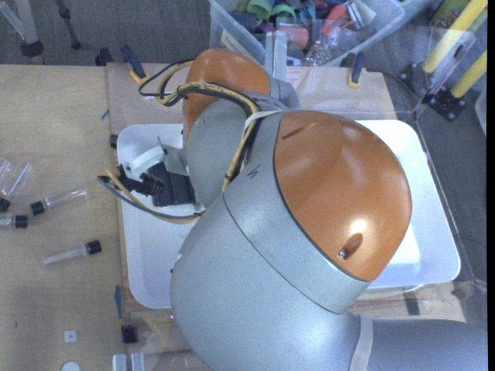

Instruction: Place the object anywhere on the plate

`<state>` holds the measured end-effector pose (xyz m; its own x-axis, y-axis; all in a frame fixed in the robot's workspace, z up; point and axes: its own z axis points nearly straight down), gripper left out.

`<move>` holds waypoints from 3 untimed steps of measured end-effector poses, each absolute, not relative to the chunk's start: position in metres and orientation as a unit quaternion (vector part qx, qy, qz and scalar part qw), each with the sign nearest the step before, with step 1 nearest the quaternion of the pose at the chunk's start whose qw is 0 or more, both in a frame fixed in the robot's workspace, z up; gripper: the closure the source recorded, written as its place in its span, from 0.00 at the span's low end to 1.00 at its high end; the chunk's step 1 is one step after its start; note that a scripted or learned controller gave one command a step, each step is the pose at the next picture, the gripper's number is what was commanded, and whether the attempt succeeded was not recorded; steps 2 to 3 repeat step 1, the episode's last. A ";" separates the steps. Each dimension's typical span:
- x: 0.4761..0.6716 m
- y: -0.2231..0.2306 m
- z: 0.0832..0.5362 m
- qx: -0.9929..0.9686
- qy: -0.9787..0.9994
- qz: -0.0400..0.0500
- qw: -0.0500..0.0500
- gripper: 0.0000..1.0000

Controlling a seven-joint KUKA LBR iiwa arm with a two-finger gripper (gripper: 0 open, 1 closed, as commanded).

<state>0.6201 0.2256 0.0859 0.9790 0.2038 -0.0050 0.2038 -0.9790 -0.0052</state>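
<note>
You cannot place the object from this view. The arm (pixel 309 230) lies across the 2 bins, and its grey and orange bulk covers their middles, the plate included. Judge the object to be somewhere under that cover, in a bin or at the pincer, but count on neither.

The pincer is tucked beneath the wrist over the left-hand bin (pixel 143 280), so you cannot tell whether it is apart, together or clamped on anything. The arm is folded low and far across. That reads as a reach down into that bin rather than a carry, though this is a judgement.

The right-hand bin (pixel 437 238) has bare white floor along its outer side. Outside the bins, a few capped vials (pixel 73 251) lie loose on the surface (pixel 54 107), well apart from the work. A clear tub (pixel 309 14) of coloured bits stands beyond.
</note>
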 end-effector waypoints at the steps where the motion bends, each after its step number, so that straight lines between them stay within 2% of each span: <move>1: 0.655 0.225 0.113 -0.986 -0.168 0.000 0.000 1.00; 3: 0.655 0.225 0.113 -0.986 -0.168 0.000 0.000 1.00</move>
